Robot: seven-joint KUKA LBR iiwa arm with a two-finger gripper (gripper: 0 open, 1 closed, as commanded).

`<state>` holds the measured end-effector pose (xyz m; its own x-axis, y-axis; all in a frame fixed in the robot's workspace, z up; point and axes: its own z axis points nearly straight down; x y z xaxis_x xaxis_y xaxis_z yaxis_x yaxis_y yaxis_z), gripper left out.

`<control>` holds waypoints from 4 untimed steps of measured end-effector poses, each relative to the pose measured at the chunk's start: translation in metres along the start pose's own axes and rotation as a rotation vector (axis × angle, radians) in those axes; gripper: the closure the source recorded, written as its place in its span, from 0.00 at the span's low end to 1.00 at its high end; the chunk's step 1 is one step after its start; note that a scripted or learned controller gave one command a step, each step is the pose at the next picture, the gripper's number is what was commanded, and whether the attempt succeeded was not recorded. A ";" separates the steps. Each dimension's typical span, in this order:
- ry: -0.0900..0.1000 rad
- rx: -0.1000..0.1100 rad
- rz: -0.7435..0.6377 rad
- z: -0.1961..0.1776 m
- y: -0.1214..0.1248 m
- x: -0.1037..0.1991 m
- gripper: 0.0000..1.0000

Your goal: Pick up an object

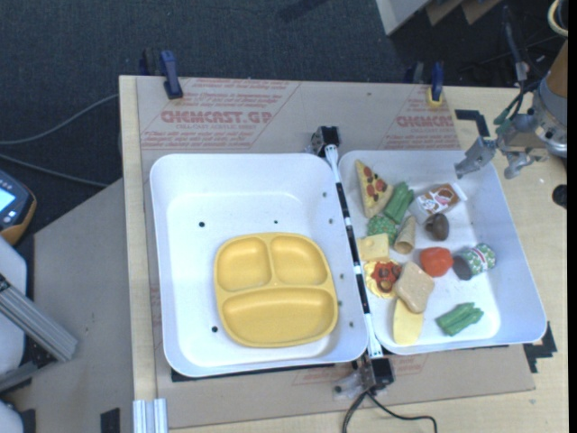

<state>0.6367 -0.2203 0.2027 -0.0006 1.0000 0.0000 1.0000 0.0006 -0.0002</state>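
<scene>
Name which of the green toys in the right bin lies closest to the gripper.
The green toy beside the pizza slice, at the bin's far end; the other green one lies at the near edge, far from the gripper.

Light was even and fairly bright across the bench (135,242), coming from overhead, soft, no hard shadows. The left white bin (180,188) showed a faint glare along its upper rim, and the yellow divided plate (273,289) threw only a thin shadow. The dark floor (90,25) stayed dim. Detail was soft and grainy; the gripper (494,156) looked slightly blurred.
</scene>
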 end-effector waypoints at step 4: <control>-0.007 -0.008 -0.003 0.117 -0.064 0.095 0.00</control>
<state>0.5726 -0.1251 0.0855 -0.0031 1.0000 -0.0070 1.0000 0.0032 0.0077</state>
